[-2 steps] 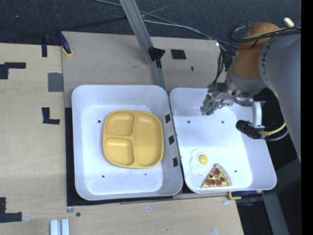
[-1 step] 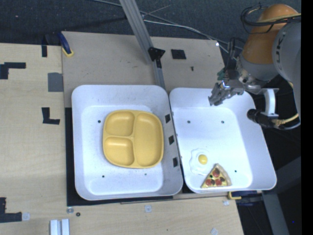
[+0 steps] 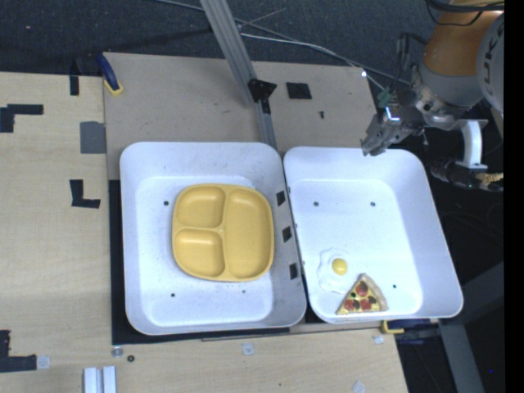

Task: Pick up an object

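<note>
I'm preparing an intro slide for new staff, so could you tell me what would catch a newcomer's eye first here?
The yellow divided plate stands out most, lying in the middle of the left bin. Next come the fried egg and pizza slice, side by side at the near edge of the right bin. The gripper hangs over that bin's far edge.

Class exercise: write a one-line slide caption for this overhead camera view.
Gripper poised over the right bin's far rim; fried egg and pizza slice near its front, yellow divided plate in the left bin.

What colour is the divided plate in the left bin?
Yellow; the divided plate shows clearly in the camera view.
</note>
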Robot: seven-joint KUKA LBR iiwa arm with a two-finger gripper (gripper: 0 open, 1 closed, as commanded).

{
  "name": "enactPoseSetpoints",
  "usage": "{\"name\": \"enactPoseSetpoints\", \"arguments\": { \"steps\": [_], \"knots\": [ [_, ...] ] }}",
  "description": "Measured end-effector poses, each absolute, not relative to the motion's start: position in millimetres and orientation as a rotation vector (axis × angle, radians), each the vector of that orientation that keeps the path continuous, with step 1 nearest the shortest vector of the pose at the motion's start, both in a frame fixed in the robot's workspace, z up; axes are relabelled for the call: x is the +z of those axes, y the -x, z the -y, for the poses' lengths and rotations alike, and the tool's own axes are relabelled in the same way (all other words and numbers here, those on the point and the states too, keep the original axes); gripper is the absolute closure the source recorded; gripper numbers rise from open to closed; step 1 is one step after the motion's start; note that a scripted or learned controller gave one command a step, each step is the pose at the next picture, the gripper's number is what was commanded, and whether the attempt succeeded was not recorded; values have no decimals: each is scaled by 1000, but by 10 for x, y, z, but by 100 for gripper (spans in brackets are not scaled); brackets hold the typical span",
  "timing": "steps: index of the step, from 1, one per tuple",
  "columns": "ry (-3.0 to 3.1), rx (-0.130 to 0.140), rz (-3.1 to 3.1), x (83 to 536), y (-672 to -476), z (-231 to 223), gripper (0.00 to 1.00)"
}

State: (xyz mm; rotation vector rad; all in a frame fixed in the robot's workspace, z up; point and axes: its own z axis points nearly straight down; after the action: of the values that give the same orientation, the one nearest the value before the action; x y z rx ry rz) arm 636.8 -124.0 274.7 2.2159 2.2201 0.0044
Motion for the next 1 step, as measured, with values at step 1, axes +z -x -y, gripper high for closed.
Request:
{"name": "enactPoseSetpoints", "arguments": {
  "steps": [1],
  "knots": [
    [-2219, -3, -2228, 2595, -6199, 787, 100]
  ]
}}
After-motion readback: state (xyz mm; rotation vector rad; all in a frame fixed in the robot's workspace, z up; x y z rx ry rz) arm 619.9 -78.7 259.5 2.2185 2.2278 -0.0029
